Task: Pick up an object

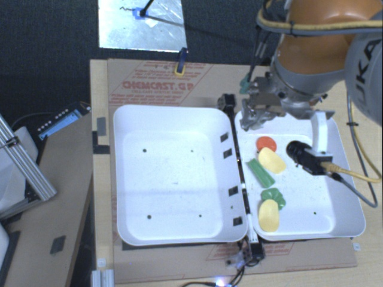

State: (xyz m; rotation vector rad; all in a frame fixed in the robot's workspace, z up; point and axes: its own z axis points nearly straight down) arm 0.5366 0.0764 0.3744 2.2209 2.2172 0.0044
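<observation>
The right bin (344, 220) holds several small objects along its left side. A red-orange piece (266, 143) lies farthest back, with a pale yellow piece (273, 161) touching it in front. A long green piece (260, 173) lies beside the divider, then a small green piece (274, 195) and a second yellow piece (268, 215) nearest the front. My gripper (252, 117) hangs over the back left corner of this bin, a little behind the red-orange piece and above it. Nothing shows in its grasp.
The left bin (128, 220) sits beside the right one, with black clips (233, 191) along the shared wall. A black cylinder (302, 154) with a yellow cable (358, 176) hangs off the wrist over the right bin. A shiny sheet (141, 17) lies behind the bench.
</observation>
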